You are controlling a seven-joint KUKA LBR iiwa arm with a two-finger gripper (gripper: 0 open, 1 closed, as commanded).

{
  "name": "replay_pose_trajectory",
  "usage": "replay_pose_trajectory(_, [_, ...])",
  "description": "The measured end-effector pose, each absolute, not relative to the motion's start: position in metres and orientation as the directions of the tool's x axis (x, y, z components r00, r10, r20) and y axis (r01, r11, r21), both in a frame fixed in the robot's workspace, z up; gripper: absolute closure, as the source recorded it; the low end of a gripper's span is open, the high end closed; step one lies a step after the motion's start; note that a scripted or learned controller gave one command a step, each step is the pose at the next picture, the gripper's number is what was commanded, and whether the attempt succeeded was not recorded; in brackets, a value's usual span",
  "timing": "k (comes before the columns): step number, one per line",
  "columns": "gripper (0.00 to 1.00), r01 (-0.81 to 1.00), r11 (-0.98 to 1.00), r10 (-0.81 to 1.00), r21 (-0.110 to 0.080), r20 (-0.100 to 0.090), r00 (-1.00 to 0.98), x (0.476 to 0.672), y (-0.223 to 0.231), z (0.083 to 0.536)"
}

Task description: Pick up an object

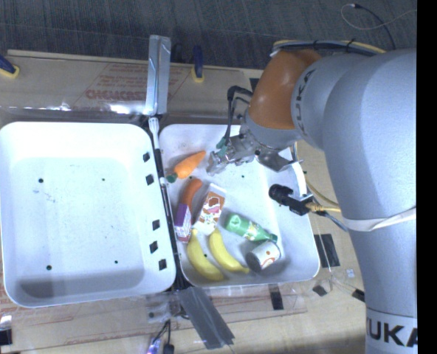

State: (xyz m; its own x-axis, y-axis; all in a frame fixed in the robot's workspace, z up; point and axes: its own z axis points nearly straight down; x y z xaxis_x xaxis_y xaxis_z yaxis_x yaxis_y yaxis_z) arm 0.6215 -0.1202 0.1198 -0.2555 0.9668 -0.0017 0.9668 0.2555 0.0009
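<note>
I have the gripper [220, 158] low in the right bin [305, 231], just beside the carrot [187, 165] at the bin's upper left; whether it is clenched I cannot tell. The other items lie clustered lower down: two bananas [215, 255], a green bottle [246, 228] and a small carton [210, 209], so the carrot sits most exposed.

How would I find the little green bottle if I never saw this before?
Look in the right white bin, the one the grey arm reaches over. Near its front, just above the two yellow bananas, a green bottle lies on its side. It is the one green thing there, with a white-and-red can right below its end.
</note>
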Motion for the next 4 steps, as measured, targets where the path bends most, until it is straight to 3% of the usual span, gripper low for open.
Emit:
replay_pose_trajectory(1, [1.0, 0.928, 0.372, 0.928, 0.0, -0.002, -0.372, 0.643, -0.111, 0.093])
replay_pose_trajectory(2, [0.0, 0.928, 0.372, 0.928, 0.001, -0.002, -0.372, 0.643, -0.111, 0.093])
replay_pose_trajectory(3, [0.0, 0.946, 0.324, 0.946, -0.001, 0.0, -0.324, 0.589, -0.126, 0.092])
replay_pose_trajectory(4, [1.0, 0.945, 0.327, 0.945, 0.0, -0.002, -0.327, 0.589, -0.127, 0.102])
